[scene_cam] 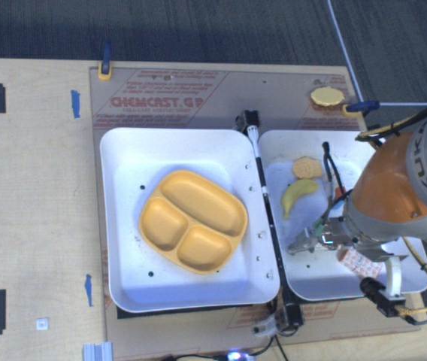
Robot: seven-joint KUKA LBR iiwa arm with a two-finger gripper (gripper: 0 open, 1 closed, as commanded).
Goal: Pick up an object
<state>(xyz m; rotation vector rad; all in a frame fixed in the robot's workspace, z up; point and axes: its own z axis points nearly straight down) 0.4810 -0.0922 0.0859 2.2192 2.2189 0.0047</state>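
1. I hang low over the right bin (416, 280), my gripper (313, 241) reaching toward its middle floor. I cannot tell whether it is released or clenched, and I see nothing held in it.
2. The pickable things sit in that right bin: a curved yellow-green banana (298, 194), smooth and probably plastic, just ahead of me; a round tan cracker (306, 168) beyond it; a red-and-white patterned packet (360, 263) partly under my wrist.
3. The left bin (119, 224) holds a glossy yellow tray (192, 220) with 3 rounded compartments, well apart from me.
4. I judge the banana the nearest target.
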